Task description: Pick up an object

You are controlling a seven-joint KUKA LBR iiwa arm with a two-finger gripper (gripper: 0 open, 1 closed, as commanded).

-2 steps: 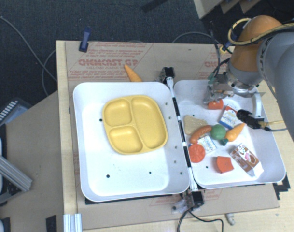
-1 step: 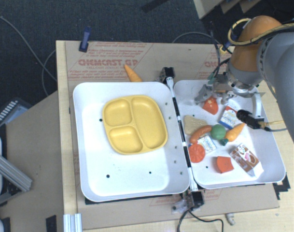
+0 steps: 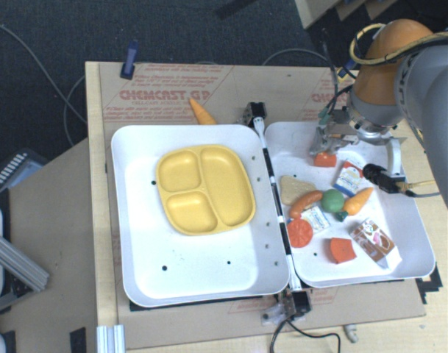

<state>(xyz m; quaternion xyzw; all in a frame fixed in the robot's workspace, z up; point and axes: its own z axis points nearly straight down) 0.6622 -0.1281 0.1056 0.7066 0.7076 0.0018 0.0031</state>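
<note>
My gripper (image 3: 329, 144) hangs low over the far left part of the right bin (image 3: 418, 241), on the grey arm with its orange band. Just below and in front of it lies a small red piece (image 3: 325, 159), partly covered by the gripper. Nearby in that bin are a white and blue carton (image 3: 348, 178), an orange carrot (image 3: 360, 198), a green ball (image 3: 332, 201), a sausage (image 3: 305, 201), a beige wedge (image 3: 290, 187), a red slice (image 3: 300, 232), a red-orange block (image 3: 342, 250) and a brown packet (image 3: 373, 240).
The left bin (image 3: 135, 256) bears a yellow divided plate (image 3: 205, 189). Outside the bins, an orange carrot (image 3: 202, 112) lies on the bench behind the left bin, and a blue clip (image 3: 129, 59) sits at the bench's far left corner.
</note>
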